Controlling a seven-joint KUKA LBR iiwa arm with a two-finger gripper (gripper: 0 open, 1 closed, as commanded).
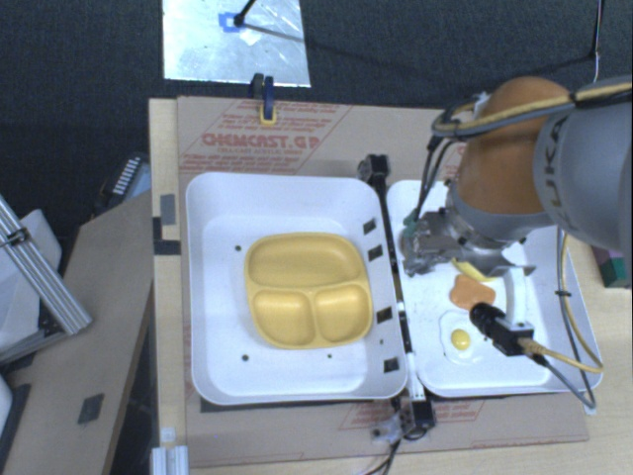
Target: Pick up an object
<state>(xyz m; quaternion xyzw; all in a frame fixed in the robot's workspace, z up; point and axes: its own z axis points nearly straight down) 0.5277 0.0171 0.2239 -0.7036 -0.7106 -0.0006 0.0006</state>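
Two bins: left bin (pixel 213 265) and right bin (pixel 554 376), white and shallow, side by side on the bench.
Left bin contents: a yellow divided plate (pixel 305 290) with three compartments, lying flat near the middle.
Right bin contents: a toy fried egg (pixel 460 340) near the front, an orange piece (pixel 471 292) just behind it, and a white strip (pixel 511 290) beside that.
Arm: reaches in from the right, its wrist hanging over the right bin's back half.
Claw: the gripper (pixel 423 247) sits low near the bin's left wall, close to the orange piece; whether it is apart or together cannot be told from this angle.
Hold: nothing is seen clamped in it.
Progress: judged early; the reach into the bin looks made, but no lift shows.
Left to do: close on one item, likely the orange piece or the egg, and raise it clear.
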